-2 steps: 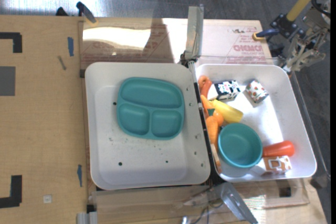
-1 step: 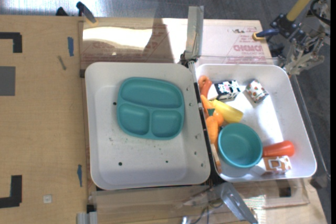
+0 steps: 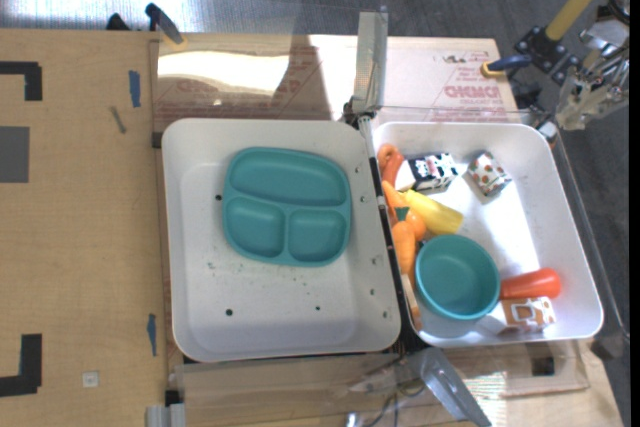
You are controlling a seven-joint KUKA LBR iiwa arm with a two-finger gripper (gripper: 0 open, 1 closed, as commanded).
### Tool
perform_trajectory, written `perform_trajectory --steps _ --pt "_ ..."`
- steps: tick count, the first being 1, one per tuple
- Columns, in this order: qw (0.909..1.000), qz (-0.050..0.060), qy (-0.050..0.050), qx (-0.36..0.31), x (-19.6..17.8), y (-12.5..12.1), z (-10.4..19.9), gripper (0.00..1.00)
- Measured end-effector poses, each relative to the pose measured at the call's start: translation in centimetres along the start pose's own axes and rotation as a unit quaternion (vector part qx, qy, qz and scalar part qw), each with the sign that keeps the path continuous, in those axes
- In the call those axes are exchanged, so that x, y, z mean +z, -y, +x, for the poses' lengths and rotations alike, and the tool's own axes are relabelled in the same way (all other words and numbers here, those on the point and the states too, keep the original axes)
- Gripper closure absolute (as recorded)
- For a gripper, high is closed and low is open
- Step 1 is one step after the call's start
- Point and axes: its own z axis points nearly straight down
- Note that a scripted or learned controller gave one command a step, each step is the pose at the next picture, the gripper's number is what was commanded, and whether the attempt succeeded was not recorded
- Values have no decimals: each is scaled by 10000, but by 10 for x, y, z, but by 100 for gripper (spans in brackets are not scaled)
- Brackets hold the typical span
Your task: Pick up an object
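The right bin (image 3: pixel 570 215) holds several objects. A teal bowl (image 3: pixel 457 277) stands near its front, with orange carrots (image 3: pixel 403 233) and a yellow banana (image 3: pixel 432 211) along the left wall. A black-and-white carton (image 3: pixel 433 171) and a small white-and-brown box (image 3: pixel 487 174) lie at the back. A red-orange piece (image 3: pixel 531 284) and a white-and-orange box (image 3: pixel 527 314) sit at the front right. My gripper (image 3: pixel 585 95) hangs outside the bin's back right corner, above the bench, apart from every object.
The left bin (image 3: pixel 190 215) carries a teal divided plate (image 3: pixel 286 206). A metal post (image 3: pixel 371 60) rises at the back between the bins. Cardboard (image 3: pixel 70 215) covers the bench to the left. A clear panel with red print (image 3: pixel 450 85) stands behind the right bin.
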Motion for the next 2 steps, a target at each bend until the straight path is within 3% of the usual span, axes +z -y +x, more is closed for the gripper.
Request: perform_trajectory --steps 1,2 --pt "9967 -40 -4 -805 12 -1 0 100" --pt "9855 -52 2 -1697 27 -1 0 100"
